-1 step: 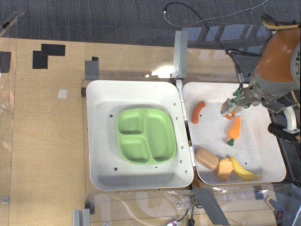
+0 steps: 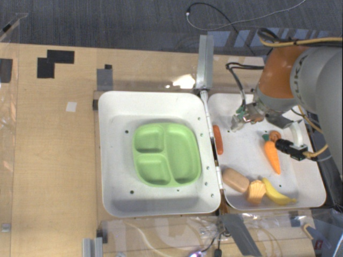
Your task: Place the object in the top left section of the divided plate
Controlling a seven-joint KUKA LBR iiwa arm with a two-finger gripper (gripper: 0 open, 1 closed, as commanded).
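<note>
Gripper (image 2: 242, 118): hovering over right bin (image 2: 321, 197), finger state impossible to tell. Hot dog (image 2: 217, 139) lying just left below it; carrot (image 2: 272, 155) right. Green divided plate (image 2: 167, 154) waiting far left. Risk: the slim sausage against the wall evading the grasp.

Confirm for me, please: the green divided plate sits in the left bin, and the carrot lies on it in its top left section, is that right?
Not quite. The green divided plate does sit in the left bin, but the carrot lies in the right bin, near the banana. The camera view shows this.
</note>
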